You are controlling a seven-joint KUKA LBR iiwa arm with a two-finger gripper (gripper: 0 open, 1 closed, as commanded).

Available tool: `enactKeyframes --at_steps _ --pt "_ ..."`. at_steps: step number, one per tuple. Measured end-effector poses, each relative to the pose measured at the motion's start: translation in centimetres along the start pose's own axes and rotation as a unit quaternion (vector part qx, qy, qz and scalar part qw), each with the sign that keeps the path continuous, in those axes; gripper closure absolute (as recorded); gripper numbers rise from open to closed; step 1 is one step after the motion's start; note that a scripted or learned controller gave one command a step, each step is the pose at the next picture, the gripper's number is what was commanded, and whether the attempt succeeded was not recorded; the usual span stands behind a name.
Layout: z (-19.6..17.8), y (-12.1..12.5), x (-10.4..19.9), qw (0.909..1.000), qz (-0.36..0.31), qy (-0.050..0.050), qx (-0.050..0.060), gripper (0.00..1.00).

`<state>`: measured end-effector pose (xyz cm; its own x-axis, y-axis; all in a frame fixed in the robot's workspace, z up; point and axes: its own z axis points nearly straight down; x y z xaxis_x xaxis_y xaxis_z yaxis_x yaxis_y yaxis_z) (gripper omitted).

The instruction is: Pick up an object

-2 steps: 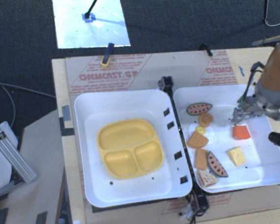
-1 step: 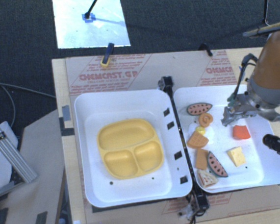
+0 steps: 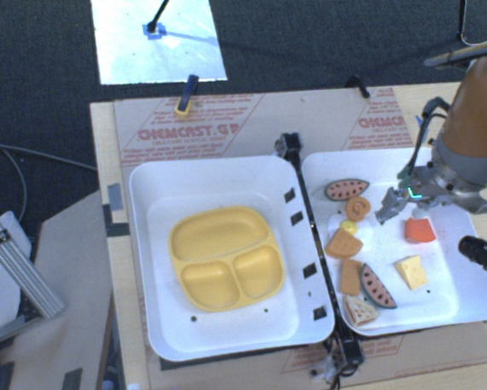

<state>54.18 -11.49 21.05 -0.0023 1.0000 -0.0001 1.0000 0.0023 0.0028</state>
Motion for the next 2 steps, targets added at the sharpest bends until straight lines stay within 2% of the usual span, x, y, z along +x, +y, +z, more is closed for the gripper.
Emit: enactKeyframes --at_steps 1,2 --pt "10.8 3.5 -9.5 1.0000 0.003 -0.002 0.000 0.00" --pt "7.6 -6.0 -9.3 1.0000 0.003 0.001 0.003 0.00"
